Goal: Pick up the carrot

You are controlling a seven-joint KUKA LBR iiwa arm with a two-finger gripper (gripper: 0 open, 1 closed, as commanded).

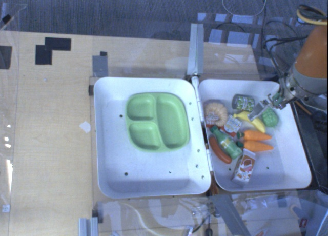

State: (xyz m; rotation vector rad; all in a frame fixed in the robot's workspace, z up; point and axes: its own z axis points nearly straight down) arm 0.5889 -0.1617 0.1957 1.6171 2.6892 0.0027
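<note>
Right bin [297, 176]: carrot [258, 141] seen right of centre, lying flat, touching green bottle [226, 143]; milk carton [245, 168] just below.
End effector [267, 105]: positioned upper right, above carrot, near yellow banana [256, 122] and green vegetable [270, 118]; finger state cannot be told.
Left bin [110, 178]: green divided plate [157, 121] held.

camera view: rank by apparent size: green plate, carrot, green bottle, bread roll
1. green plate, largest by far.
2. carrot and green bottle: look alike in size, not ranking them.
3. bread roll, slightly smaller, though close.
</note>
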